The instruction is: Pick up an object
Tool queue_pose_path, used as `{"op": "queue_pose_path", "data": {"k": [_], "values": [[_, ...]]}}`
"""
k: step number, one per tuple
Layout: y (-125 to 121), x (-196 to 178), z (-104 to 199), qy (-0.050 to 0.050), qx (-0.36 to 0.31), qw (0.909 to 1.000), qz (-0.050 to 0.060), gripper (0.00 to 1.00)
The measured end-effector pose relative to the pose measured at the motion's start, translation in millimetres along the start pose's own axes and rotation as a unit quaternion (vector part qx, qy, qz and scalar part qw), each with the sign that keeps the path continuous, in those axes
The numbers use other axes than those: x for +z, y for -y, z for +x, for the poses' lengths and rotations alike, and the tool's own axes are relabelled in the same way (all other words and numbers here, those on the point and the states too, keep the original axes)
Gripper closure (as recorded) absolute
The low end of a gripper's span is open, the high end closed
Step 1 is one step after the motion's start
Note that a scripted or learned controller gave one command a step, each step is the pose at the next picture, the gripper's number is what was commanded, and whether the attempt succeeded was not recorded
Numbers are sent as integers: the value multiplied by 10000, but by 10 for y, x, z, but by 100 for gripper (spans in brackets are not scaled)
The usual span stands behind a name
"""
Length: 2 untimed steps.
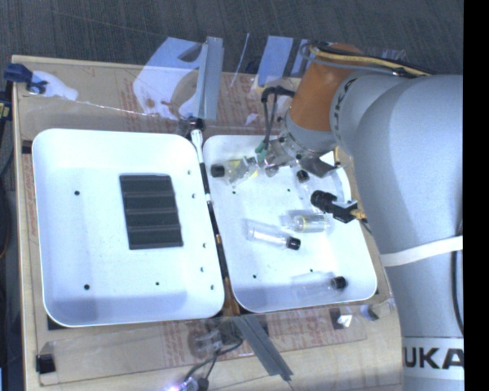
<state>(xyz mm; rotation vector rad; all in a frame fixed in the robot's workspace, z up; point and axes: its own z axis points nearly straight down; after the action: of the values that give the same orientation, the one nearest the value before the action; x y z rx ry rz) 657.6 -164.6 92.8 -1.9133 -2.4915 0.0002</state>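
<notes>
Reaching into the right bin [354,279], the gripper [270,160], fingers too hidden to judge, has a clear tube [243,168] at nine o'clock, touching.

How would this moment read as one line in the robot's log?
arm: over right bin far end | gripper: low beside clear vial | grasp: not visible | left bin: dark ridged block

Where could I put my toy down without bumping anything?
The left bin has bare white floor all around the dark ridged block. In the right bin, a bare strip runs along its near-left side. Its far and right parts are crowded with clear tubes and the gripper.
</notes>
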Motion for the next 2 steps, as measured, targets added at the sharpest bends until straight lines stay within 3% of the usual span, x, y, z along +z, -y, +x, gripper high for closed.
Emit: {"op": "queue_pose_path", "data": {"k": [1, 2], "values": [[-106, -10, 463, 54, -140, 9999, 12, 0], [-95, -108, 440, 70, -148, 9999, 25, 100]]}}
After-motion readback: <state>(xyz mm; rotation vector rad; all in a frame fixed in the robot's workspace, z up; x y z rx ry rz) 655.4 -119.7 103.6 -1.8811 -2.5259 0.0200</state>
